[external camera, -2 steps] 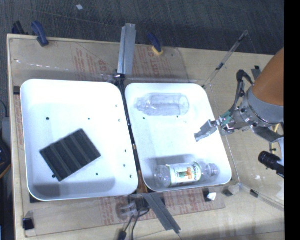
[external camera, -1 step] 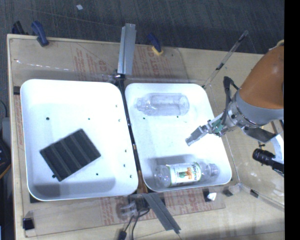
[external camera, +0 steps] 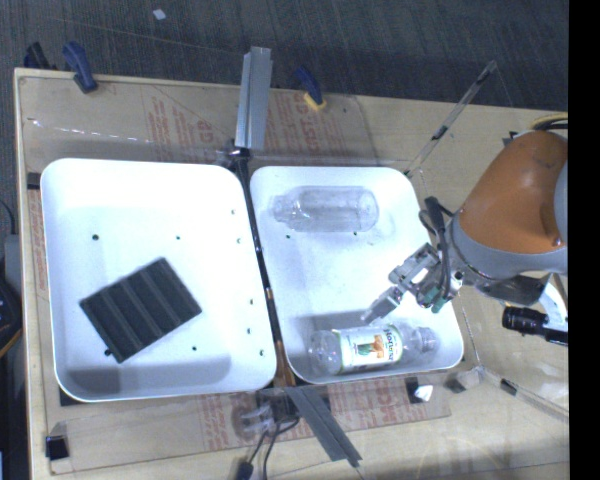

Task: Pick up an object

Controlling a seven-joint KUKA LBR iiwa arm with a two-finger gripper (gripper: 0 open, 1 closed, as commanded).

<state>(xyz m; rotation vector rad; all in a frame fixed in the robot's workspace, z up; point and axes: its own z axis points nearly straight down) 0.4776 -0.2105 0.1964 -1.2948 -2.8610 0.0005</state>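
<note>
Camera view: fingers slightly apart, empty, tips just above the labelled bottle.

**Pale wooden counter over dark carpet**

A light plywood counter carries two shallow white bins side by side, a grey metal bar rising between them at the far edge. Blue clamps grip the far rim. Dark carpeted floor lies beyond. Even overhead light brightens the bin walls.
</note>
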